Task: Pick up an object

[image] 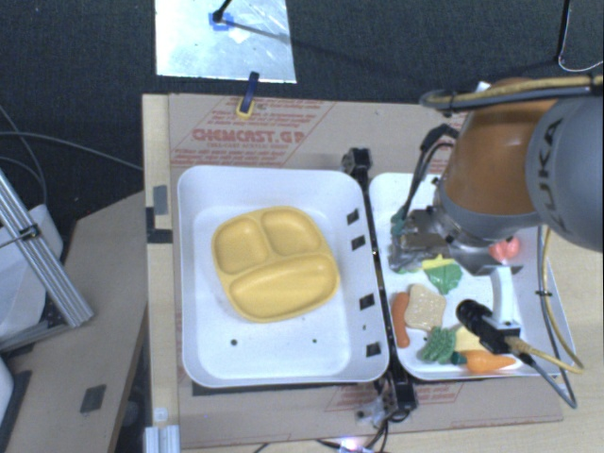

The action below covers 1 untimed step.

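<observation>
Nearest, in the right bin (382, 253), toy food lay packed together: carrot (490, 360), broccoli (438, 345), cracker (426, 307), lettuce (442, 275). The gripper (415, 245) hung just above the pile's far end, its opening impossible to judge. Crowding risked a glancing miss. Beyond sat 1 yellow plate (276, 262).

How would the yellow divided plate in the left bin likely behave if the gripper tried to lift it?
The yellow divided plate looks like rigid moulded plastic, so probably stiff and light. It lies flat and wide in the left bin, so its low rim likely offers little grip. Its smooth surface may slip.
</observation>
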Each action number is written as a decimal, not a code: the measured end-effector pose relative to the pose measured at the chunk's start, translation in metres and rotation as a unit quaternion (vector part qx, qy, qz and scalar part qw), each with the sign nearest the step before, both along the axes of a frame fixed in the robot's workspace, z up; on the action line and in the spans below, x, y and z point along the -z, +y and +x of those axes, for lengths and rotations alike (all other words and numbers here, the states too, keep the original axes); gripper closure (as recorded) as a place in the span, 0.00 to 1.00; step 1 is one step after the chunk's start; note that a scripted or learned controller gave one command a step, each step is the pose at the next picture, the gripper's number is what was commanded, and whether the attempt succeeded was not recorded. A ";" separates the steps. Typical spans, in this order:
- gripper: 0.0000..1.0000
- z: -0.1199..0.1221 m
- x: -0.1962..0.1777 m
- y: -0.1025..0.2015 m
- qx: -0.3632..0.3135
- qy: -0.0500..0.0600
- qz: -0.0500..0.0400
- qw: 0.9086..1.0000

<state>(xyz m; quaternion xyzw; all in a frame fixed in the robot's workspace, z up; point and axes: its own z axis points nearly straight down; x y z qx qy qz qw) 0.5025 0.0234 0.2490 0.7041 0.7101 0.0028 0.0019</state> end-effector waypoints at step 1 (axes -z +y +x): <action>1.00 -0.014 -0.167 0.001 0.001 -0.007 0.001 1.000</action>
